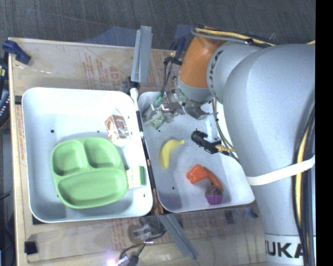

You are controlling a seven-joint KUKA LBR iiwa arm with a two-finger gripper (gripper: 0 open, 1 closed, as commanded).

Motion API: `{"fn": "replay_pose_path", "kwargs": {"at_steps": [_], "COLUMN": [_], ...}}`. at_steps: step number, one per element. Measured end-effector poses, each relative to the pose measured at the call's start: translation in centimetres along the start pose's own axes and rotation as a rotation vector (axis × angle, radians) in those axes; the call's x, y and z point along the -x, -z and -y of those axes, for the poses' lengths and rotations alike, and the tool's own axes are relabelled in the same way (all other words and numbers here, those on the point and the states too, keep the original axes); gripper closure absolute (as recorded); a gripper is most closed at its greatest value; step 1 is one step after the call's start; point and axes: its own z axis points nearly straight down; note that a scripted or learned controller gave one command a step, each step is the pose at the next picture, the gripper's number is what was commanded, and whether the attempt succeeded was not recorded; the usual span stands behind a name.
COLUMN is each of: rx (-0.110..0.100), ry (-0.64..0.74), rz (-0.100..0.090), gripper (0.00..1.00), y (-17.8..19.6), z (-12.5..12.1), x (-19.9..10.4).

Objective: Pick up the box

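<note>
Left of the claw (155,114): bin (33,148) holding plate (89,173) and box (117,127). Below: banana (169,151), carrot (202,175). Claw opening cannot be told.

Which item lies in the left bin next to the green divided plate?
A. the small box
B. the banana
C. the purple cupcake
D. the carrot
A. The small box lies in the left bin at the upper right edge of the green divided plate, while the banana, the carrot and the purple cupcake all lie in the right bin.
</note>
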Motion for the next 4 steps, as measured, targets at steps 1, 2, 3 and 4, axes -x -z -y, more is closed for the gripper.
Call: {"fn": "replay_pose_path", "kwargs": {"at_steps": [1,2,3,4], "rx": [0.026,0.006,0.006,0.007], "ry": [0.010,-0.053,-0.075,-0.277], "rz": [-0.002,-0.003,-0.003,-0.004], "gripper": [1.00,1.00,1.00,1.00], "y": [6.0,9.0,11.8,16.2], "z": [2.4,6.6,13.1,4.9], "x": [-6.3,-12.4,-15.9,-15.8]}}
